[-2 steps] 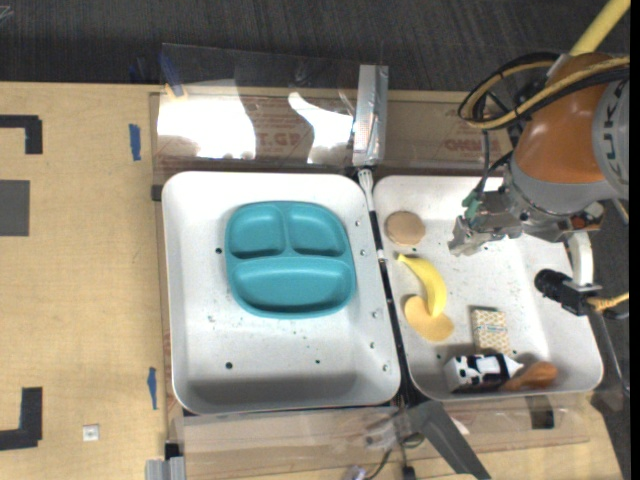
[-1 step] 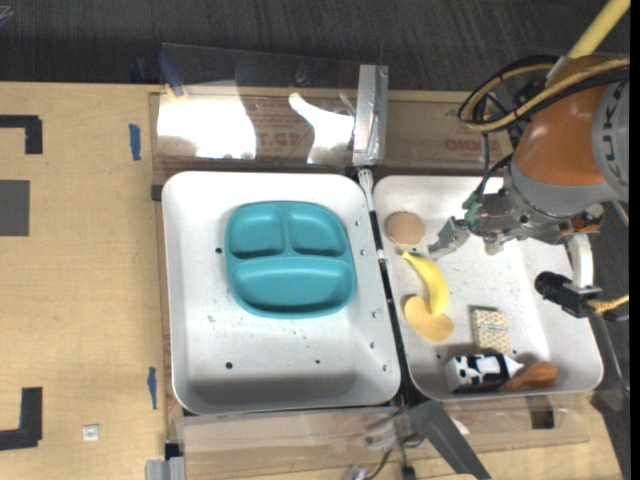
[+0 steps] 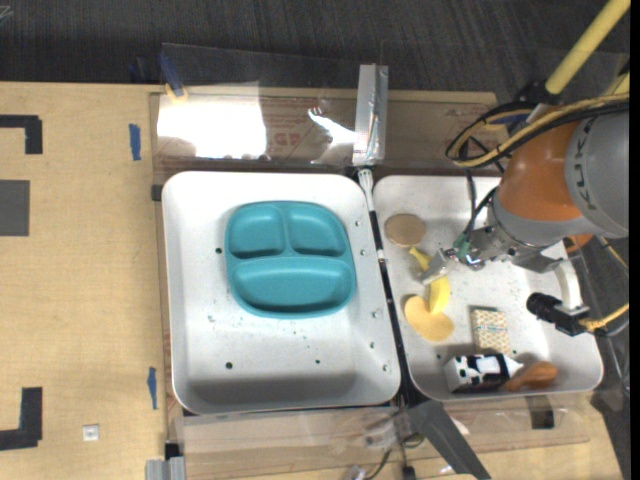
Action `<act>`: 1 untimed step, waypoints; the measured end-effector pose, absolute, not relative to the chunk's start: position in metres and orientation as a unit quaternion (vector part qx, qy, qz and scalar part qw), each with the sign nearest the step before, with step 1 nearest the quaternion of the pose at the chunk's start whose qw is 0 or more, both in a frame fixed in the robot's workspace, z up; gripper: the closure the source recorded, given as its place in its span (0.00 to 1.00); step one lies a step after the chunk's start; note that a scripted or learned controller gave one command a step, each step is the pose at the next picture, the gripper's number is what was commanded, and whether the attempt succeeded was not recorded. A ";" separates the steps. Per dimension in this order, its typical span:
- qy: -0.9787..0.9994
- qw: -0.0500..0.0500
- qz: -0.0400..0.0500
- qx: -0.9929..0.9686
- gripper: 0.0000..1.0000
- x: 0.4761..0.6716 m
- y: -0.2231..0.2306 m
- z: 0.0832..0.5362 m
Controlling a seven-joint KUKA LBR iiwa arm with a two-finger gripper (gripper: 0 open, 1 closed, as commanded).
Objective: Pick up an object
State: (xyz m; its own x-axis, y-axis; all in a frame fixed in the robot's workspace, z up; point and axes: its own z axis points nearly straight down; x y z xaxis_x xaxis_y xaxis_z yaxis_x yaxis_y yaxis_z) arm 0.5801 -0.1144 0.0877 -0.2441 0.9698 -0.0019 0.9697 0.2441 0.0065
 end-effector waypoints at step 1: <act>0.788 0.006 0.004 0.615 1.00 0.582 -0.115 0.100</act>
